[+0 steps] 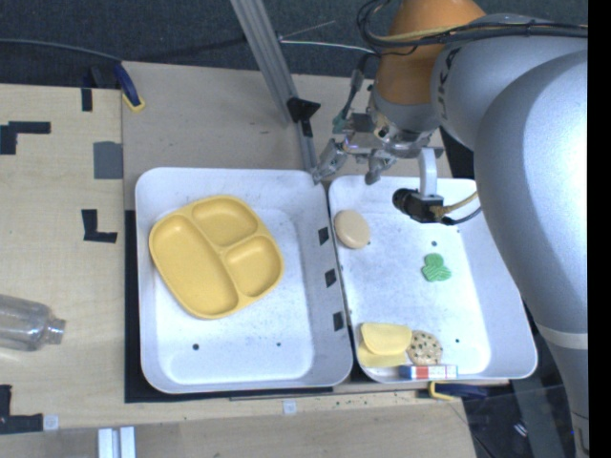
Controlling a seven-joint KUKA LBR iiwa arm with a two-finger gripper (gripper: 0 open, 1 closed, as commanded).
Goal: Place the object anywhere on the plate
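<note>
A yellow plate (218, 254) with three compartments lies in the left bin (229, 356), toward its left side. The right bin (477, 322) holds a beige round piece (351, 229), a small green piece (436, 269), a yellow block (384, 340) and a speckled cookie (424, 348). My gripper (350, 168) hangs over the back left corner of the right bin, just behind the beige piece. It is open, with nothing between its spread fingers.
The raised wall between the bins (329, 275) runs just left of the gripper. A slanted metal rod (272, 60) stands behind the bins. A clear bottle (24, 324) lies on the bench at far left. A thin red and white stick (430, 372) lies along the right bin's front edge.
</note>
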